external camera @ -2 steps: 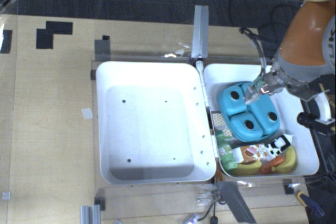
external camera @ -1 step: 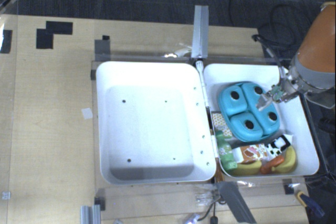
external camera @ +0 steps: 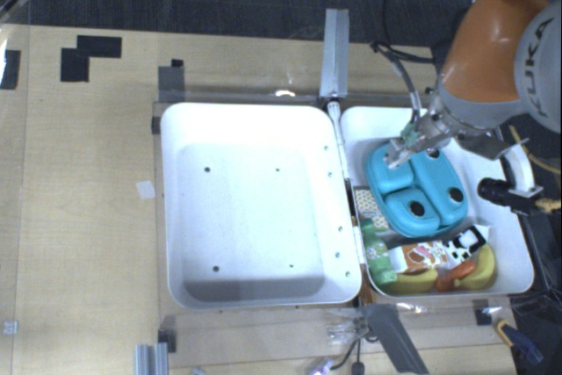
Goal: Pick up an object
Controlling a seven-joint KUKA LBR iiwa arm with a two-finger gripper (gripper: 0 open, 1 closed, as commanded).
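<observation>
The gripper (external camera: 411,145), finger state indiscernible, is hovering at the 11 o'clock edge of the glossy turquoise moulded-plastic tray (external camera: 415,191) lying in the right white bin (external camera: 520,275); it is appearing light, rigid, slippery, best pinched by its rim

Arm (external camera: 509,48) cropped at right edge; small packets (external camera: 430,263) half-hidden beneath blue tray (external camera: 417,189).

I see two white bins (external camera: 255,123) on a pale wood bench (external camera: 79,215). In the right bin lies a bright blue toy (external camera: 414,189), beside a green-and-white packet (external camera: 378,246) and a yellow piece (external camera: 439,281). The arm (external camera: 492,48) shows orange above grey.
</observation>
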